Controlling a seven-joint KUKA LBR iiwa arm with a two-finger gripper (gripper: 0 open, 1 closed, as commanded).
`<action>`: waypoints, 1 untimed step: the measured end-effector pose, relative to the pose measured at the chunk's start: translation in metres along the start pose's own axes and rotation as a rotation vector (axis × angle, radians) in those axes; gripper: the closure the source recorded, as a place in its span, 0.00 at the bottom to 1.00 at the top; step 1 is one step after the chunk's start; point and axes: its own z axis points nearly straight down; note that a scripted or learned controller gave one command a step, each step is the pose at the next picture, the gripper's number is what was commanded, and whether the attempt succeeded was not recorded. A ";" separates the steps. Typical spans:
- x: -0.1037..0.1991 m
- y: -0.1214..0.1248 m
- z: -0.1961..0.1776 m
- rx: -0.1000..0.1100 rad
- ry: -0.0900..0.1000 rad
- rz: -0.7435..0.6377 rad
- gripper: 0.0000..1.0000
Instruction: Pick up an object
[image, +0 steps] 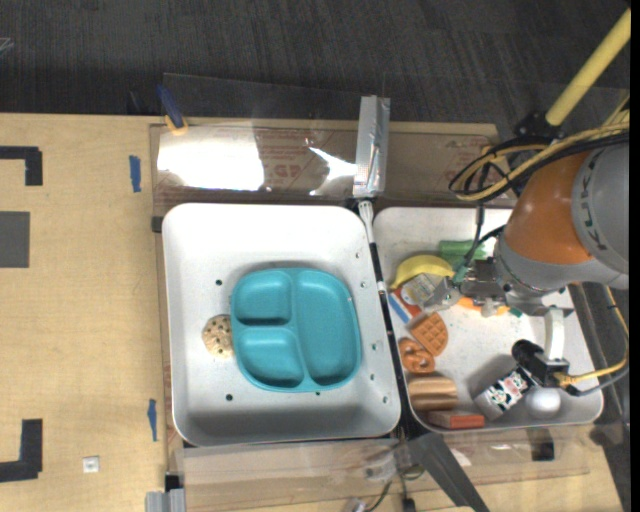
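Camera view, grey arm w/ orange band (548, 215) reached in from right over right bin (590, 405), gripper (440, 290) low beside yellow banana (420, 268), can't tell if it held anything, waffle (430, 333) just below, teal tray (296, 327) & cookie (217, 335) in left bin (190, 240).

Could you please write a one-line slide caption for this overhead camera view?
Arm's hand low in the right bin by a yellow banana; teal divided plate and cookie in the left bin.

Robotics laboratory test cell: an industrial arm (575, 225) with exposed yellow cabling (500, 160) works over two white bins (190, 240) on a tabletop (70, 300) bearing blue tape markers (134, 173).
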 end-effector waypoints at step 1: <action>0.008 0.043 0.024 0.017 0.001 -0.126 0.00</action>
